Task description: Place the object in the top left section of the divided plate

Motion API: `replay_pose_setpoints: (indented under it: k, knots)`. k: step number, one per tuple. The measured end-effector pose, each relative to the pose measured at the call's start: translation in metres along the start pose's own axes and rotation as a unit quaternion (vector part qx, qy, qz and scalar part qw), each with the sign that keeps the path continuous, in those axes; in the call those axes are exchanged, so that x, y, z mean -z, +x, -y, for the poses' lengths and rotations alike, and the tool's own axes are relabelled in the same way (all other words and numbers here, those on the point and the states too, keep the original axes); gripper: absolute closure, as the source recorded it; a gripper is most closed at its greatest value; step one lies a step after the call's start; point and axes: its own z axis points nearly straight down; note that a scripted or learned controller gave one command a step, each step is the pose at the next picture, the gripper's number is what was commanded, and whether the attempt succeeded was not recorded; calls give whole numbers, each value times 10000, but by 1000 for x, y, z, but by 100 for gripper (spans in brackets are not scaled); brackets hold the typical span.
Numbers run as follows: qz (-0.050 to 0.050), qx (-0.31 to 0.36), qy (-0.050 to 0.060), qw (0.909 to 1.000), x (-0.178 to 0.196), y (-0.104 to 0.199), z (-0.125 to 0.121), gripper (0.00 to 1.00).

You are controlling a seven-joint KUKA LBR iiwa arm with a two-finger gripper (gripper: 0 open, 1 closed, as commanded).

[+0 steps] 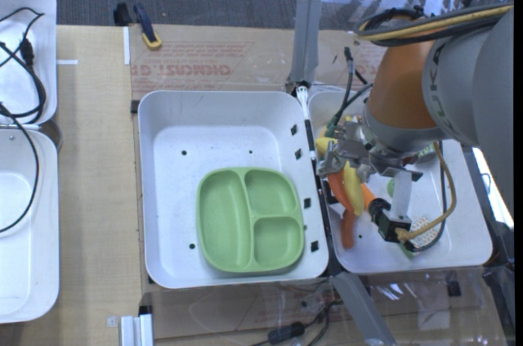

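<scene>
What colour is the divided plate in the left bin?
Light green, seen in the camera view: divided plate.

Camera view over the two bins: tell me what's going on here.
The grey arm with the orange band reaches in from the right, its gripper low over the right white bin, among small yellow and orange toy foods. Whether it holds one is unclear. The light green divided plate sits in the left white bin, all sections bare, so nothing is placed yet.

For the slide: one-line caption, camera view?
KUKA arm's gripper low over toy food in right bin; green divided plate waits in left bin.
</scene>
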Motion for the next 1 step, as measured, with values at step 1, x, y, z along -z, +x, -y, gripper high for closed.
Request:
replay_pose_setpoints:
  k: [1]
  knots:
    - [1,988,-8,9951,1,72,14,100]
